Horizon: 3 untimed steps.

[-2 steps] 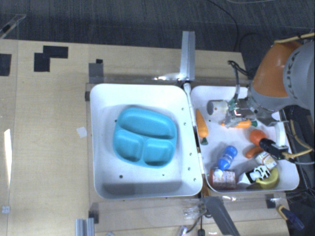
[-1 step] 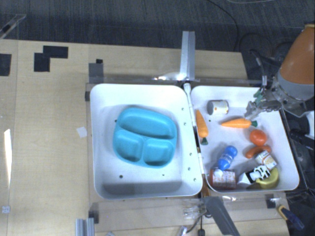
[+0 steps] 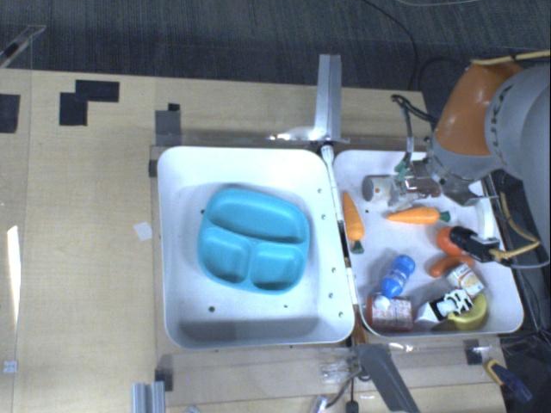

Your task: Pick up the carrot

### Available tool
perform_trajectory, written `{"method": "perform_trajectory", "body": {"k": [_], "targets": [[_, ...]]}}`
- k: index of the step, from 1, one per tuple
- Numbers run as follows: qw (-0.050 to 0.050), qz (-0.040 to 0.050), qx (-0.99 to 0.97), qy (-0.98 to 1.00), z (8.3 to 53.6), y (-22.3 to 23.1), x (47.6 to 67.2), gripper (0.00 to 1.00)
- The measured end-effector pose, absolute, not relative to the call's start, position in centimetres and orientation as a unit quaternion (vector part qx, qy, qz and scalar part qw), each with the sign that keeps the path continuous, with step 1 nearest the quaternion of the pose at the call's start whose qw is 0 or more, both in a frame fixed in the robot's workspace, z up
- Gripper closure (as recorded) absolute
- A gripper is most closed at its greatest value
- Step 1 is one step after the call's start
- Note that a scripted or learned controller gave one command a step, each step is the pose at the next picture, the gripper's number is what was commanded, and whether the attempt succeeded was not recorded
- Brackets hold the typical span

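An orange carrot (image 3: 413,216) with a green end lies crosswise in the upper part of the right bin (image 3: 513,317). My gripper (image 3: 413,188) hangs directly over it, its metal end very close to the carrot's top side. From this view I cannot make out whether it touches the carrot. A second orange carrot-like piece (image 3: 351,217) lies lengthwise against the right bin's left wall, apart from the gripper.
The left bin (image 3: 176,317) holds a blue divided tray (image 3: 254,237). Lower in the right bin lie a blue bottle (image 3: 397,275), a small jar (image 3: 392,311), a black-and-white toy (image 3: 454,301), a yellow item (image 3: 471,317) and an orange-red piece (image 3: 445,242).
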<state>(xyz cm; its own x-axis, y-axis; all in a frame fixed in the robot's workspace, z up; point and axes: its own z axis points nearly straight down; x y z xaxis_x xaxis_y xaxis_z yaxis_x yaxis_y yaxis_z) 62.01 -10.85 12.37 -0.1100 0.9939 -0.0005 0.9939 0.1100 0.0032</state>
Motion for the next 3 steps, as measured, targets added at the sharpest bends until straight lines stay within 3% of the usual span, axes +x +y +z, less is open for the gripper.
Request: {"method": "perform_trajectory", "body": {"k": [1,2,3], "targets": [[0.003,0.0017,0.765,0.644,20.2,-16.1,60.1,1.00],[0.002,0.0014,0.641,0.767,13.4,-12.8,64.3,1.00],[0.005,0.0033,0.639,0.769,14.7,-12.6,64.6,1.00]]}}
